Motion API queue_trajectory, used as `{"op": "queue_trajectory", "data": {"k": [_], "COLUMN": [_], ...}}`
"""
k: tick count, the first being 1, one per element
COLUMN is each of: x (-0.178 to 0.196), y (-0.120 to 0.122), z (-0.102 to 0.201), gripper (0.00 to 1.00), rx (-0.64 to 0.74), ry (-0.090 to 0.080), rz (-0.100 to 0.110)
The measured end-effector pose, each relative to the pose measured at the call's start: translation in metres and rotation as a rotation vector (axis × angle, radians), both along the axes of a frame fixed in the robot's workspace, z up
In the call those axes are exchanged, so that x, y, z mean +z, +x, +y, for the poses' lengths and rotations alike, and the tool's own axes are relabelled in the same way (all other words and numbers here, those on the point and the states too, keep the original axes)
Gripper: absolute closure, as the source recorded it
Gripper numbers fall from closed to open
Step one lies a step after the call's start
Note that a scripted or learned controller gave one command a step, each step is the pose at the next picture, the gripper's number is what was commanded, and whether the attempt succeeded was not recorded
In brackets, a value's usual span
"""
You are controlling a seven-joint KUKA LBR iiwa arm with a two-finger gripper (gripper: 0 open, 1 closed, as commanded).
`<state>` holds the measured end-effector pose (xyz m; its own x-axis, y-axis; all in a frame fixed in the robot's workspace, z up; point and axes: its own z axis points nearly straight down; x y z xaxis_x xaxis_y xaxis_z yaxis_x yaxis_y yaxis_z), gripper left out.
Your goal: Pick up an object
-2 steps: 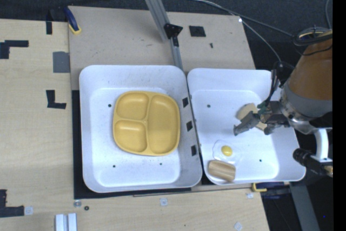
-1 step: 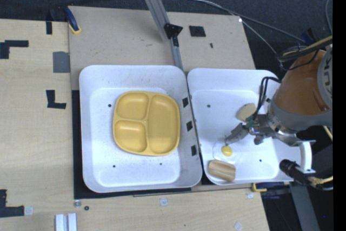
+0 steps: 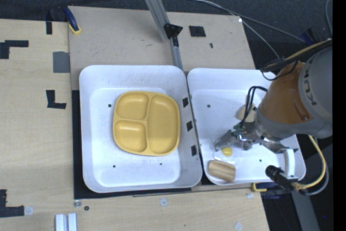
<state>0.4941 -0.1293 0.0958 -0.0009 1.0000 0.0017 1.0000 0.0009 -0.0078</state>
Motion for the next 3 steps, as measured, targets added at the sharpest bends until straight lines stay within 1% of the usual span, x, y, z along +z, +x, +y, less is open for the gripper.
{"op": "queue_trajectory", "data": {"k": [1, 2, 3], "x": [0.013, 0.074, 0.138], "y": [0.001, 0.005, 0.007], "z": [0.001, 0.002, 0.0], "gripper": [1.0, 1.0, 1.0], "rx": [0.001, 0.001, 0.001], "ry": [0.0, -0.002, -0.003], "rz": [-0.003, -0.01, -0.012]}}
